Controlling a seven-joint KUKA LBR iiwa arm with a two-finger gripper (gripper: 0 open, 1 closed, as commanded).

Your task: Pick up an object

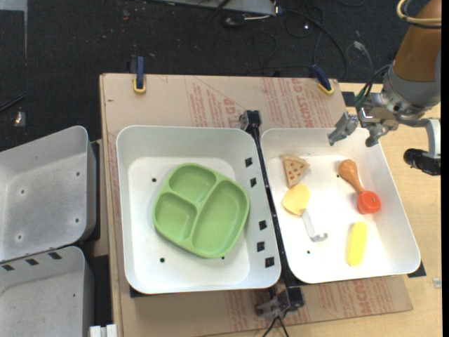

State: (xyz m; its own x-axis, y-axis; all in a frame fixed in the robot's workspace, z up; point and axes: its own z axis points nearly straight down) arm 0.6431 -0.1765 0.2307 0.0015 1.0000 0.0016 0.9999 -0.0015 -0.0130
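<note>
In your left bin [133,209] lies a green divided plate [201,209]; in the right bin [400,258] you have a pizza slice [295,168], a yellow piece [296,199], a drumstick [350,173], an orange-red piece [369,202] and a yellow corn-like piece [357,243]. The gripper [358,133] hangs at that bin's far rim with jaws spread and nothing between them, the drumstick just beyond its fingers, apart
</note>
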